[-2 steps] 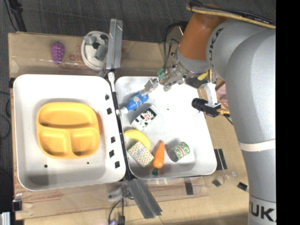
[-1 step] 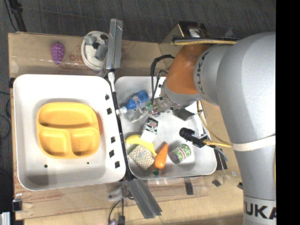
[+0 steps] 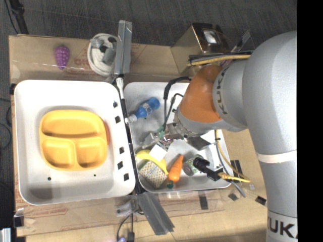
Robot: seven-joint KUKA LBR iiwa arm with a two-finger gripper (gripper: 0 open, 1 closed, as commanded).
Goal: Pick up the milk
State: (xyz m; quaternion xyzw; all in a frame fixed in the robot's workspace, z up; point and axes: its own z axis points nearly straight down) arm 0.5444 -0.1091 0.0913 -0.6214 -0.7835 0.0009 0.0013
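The milk (image 3: 151,168) is a small carton with a yellow top and a patterned body, lying on its side at the front left of the right bin (image 3: 132,92). My gripper (image 3: 162,135) is low in the middle of that bin, just above and behind the carton, under the orange wrist band. Nothing is visibly held by it. A white piece (image 3: 170,149) sits between the gripper and the carton, and I cannot tell what it is.
An orange carrot (image 3: 175,168) lies right beside the milk. A blue bottle (image 3: 145,108) rests at the back left of the right bin. The left bin (image 3: 30,185) holds a yellow divided tray (image 3: 73,138). Purple grapes (image 3: 61,56) and a white roll (image 3: 102,53) lie behind the bins.
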